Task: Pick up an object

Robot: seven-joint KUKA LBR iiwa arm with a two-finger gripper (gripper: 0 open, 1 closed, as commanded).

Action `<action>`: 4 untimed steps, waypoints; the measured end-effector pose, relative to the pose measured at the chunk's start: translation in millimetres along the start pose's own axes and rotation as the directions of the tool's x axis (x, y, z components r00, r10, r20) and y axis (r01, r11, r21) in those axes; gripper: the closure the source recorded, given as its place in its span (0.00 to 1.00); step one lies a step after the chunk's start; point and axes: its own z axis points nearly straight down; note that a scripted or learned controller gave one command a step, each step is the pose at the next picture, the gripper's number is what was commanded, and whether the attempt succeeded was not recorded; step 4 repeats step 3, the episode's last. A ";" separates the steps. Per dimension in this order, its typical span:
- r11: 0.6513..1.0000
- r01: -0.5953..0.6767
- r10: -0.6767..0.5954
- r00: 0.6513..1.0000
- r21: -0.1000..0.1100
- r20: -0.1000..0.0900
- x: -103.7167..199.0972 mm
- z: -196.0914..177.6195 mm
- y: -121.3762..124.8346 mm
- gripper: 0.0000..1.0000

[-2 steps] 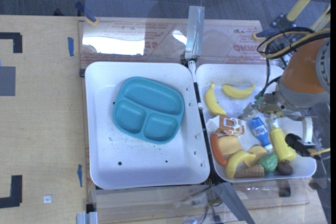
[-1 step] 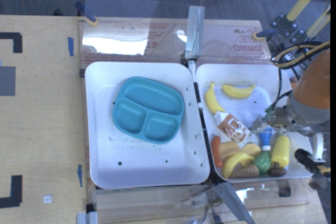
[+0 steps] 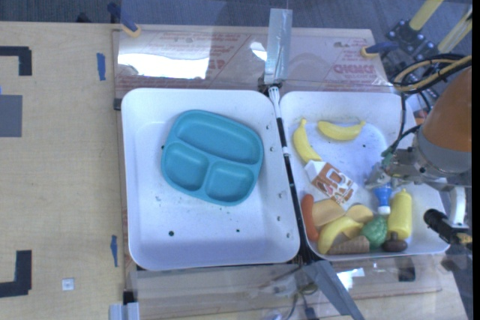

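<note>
teal plate (image 3: 212, 157), 2 white bins (image 3: 142, 183); yellow bananas (image 3: 340, 130)

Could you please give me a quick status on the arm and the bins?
Gripper low over right bin, nothing seen held. Toy food piled there; yellow bottle beside it. Blue plate alone in left bin.

Bright, even light; glare on plexiglass (image 3: 180, 56)

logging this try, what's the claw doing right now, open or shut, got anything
claw: cannot be told from this view; it sits low over the right bin, just above the blue-capped item, and nothing is visibly held.
</note>
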 end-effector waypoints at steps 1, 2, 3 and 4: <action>0.995 0.097 -0.097 0.995 0.004 -0.001 -9.6 -49.7 17.5 1.00; 0.995 -0.098 0.098 0.995 0.008 0.001 -21.5 -25.3 29.9 1.00; 0.987 -0.159 0.159 0.987 0.002 -0.003 65.8 -113.3 86.8 1.00; 0.987 -0.159 0.159 0.987 0.002 -0.003 65.8 -113.3 86.8 1.00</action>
